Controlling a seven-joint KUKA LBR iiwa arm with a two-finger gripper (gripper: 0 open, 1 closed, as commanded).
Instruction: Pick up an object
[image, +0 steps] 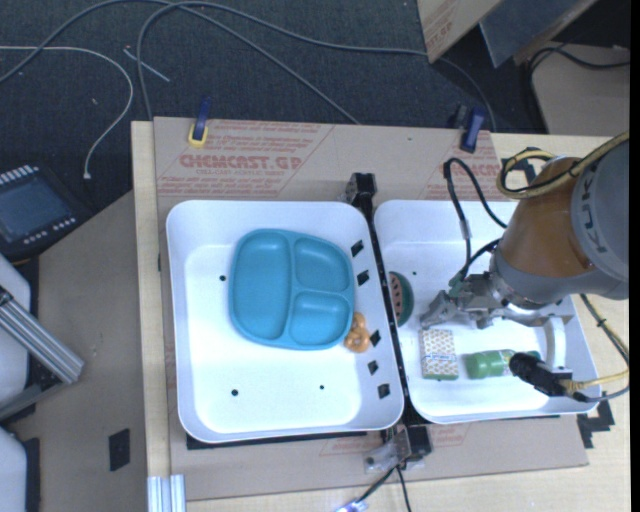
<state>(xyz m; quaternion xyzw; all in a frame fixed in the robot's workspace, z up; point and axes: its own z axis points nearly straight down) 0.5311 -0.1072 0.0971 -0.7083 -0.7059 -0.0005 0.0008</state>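
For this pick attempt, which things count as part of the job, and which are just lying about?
Job:
tool
patterned packet
green object
round brown-green item
right bin

Lying about:
blue divided plate
small orange object
left bin

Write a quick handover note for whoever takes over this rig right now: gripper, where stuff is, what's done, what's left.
Gripper: low over the right bin, nothing visibly held.
Right bin: patterned packet, green object beside it, round item at the left wall.
Left bin: blue divided plate, small orange piece at its edge.
Done: no pick yet.
Left: grasp and lift one object.
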